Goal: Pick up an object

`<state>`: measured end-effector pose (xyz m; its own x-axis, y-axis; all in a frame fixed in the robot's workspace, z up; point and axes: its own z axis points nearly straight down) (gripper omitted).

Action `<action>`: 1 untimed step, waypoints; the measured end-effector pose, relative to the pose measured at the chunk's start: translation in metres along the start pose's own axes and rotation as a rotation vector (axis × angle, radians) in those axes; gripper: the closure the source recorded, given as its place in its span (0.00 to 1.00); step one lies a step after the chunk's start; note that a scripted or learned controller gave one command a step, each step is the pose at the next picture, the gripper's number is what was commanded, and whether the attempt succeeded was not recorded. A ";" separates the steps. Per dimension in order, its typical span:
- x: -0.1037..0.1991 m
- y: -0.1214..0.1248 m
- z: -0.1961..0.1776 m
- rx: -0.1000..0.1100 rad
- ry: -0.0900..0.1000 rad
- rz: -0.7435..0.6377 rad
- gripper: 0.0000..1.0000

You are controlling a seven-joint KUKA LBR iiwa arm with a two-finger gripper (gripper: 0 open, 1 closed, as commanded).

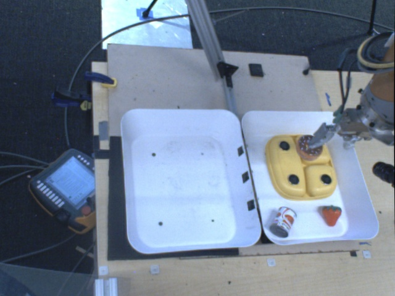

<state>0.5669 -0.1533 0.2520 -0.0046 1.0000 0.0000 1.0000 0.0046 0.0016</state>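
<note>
Camera view, from above at a slant: jaws' state couldn't be told, tips too small and blurred against what lay under them. Gripper (pixel 316 142) sat low in the right bin (pixel 364 196), reaching in from the right, its tip at a small brown round object, the donut (pixel 307 147), which rested on the upper part of a yellow tray (pixel 290 165). Whether the tip touched or gripped the donut wasn't clear; nothing visibly lifted. Tray had dark dots in its pockets, one upper left, two lower down, and lay roughly mid-bin. Near the bin's front edge: a small can (pixel 282 221), red/white, on its side, toward the left corner; a strawberry (pixel 331 214) to its right, apart from it and from the tray. Arm (pixel 376 103) grey, w/ cabling above the wrist, at the frame's right. Left bin (pixel 142 227) sat just beside the right one, rims meeting, w/ black clips along the join. Both bins on a tan bench (pixel 166 73). A metal pole (pixel 203 23) ran down from the top toward the bins' join. Off the bench at left, on dark floor: a pendant (pixel 65 187) w/ lit screen, cables round it. Clamps (pixel 99 79) on the bench's left edge.
</note>
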 end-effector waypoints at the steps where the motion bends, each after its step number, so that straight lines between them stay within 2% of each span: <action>1: 0.002 -0.001 0.063 0.005 0.001 0.003 0.00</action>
<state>0.5658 -0.1513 0.1892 -0.0019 1.0000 0.0007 1.0000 0.0019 -0.0036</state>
